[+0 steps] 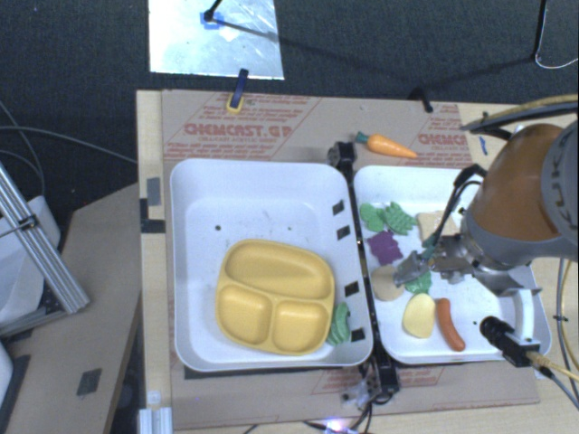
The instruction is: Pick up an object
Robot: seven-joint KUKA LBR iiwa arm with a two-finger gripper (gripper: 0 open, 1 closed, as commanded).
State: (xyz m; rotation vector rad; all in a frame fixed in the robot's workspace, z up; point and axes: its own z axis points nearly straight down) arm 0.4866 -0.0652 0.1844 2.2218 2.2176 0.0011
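Note:
My gripper (414, 269) hangs low over the middle of the right bin (470, 354), with the grey arm and its orange band coming in from the right. Just under its tip lies a small green leafy piece (419, 283); I cannot tell whether they touch. Below that sit a pale yellow potato-like lump (418, 316) and a red sausage (450, 324). To the tip's left are a purple piece (385, 245) and a tan round disc (387, 287). Two green leafy pieces (386, 215) lie further back, beside a cream block (431, 223) partly hidden by the arm.
The left bin (208, 188) holds a yellow three-part plate (275, 295) with a green piece (339, 325) at its lower right corner. An orange carrot (386, 146) lies on the cardboard behind the right bin. A black divider (357, 242) runs between the bins.

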